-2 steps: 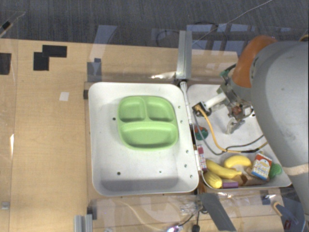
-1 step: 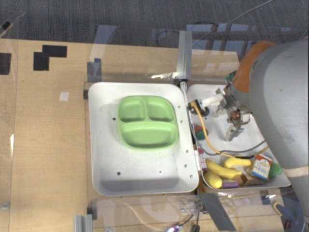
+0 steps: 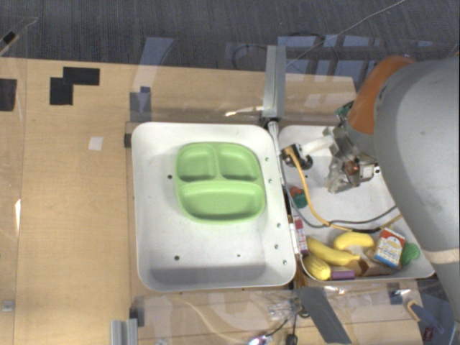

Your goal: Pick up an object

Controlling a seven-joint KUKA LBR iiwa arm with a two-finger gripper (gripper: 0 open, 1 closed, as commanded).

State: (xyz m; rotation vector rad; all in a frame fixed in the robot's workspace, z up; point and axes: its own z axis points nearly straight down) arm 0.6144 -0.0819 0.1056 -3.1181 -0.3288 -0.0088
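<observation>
Pincer over the right bin, objects heaped at the bin's near end.

We find the gripper [image 3: 343,180] low above the right bin [image 3: 320,208], nothing visible between its fingers; their spread we cannot tell. The bananas [image 3: 338,248] and small carton [image 3: 389,249] lie apart from it, toward the near edge. A green tray [image 3: 218,181] sits in the left bin [image 3: 154,214].

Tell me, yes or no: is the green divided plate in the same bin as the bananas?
No. The green plate lies in the left bin, while the bananas lie in the right bin.
</observation>
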